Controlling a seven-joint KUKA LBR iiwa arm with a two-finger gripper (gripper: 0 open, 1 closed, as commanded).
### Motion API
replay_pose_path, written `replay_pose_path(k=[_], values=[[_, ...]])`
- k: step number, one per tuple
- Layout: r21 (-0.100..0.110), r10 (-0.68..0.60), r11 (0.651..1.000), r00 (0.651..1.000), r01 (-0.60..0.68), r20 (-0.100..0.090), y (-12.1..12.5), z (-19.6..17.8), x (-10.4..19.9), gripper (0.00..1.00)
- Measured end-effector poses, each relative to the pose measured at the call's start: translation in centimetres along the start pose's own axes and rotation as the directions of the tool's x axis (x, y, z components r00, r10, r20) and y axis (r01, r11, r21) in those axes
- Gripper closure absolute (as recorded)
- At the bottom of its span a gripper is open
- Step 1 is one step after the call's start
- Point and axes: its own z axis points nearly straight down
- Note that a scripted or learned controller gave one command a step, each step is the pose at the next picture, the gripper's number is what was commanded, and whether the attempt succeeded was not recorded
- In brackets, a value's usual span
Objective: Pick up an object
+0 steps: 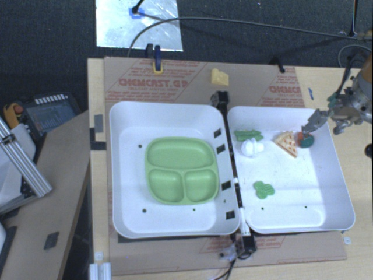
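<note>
- Camera view: the tool [309, 130] is reaching in from the right, its tip sitting at a small red-and-green piece [305, 139] near the far edge of the right bin [335, 177], just beside a pizza slice [286, 143].
- Tool state: I cannot tell.
- Step judged: approaching for the grasp; nothing is showing as lifted.
- Next move is calling for closing squarely on the piece, then rising clear.
- Left bin [125, 156] is carrying a green divided plate [180, 170].

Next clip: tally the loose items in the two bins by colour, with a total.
Green: 3 (tray in left bin; bean pod and small leafy piece in right bin)
White: 1 (egg-like ball)
Orange-tan: 1 (pizza slice)
Red-green: 1 (small round piece at the gripper)
Total: 6
</note>
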Motion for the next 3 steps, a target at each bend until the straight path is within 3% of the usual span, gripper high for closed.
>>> replay_pose_path(k=[1, 3], values=[[-0.011, -0.003, 1.000, 1.000, 0.004, 0.003, 0.2, -0.7, 0.1, 0.00], [-0.010, -0.001, 1.000, 1.000, 0.001, 0.002, 0.7, 10.7, -0.8, 0.00]])
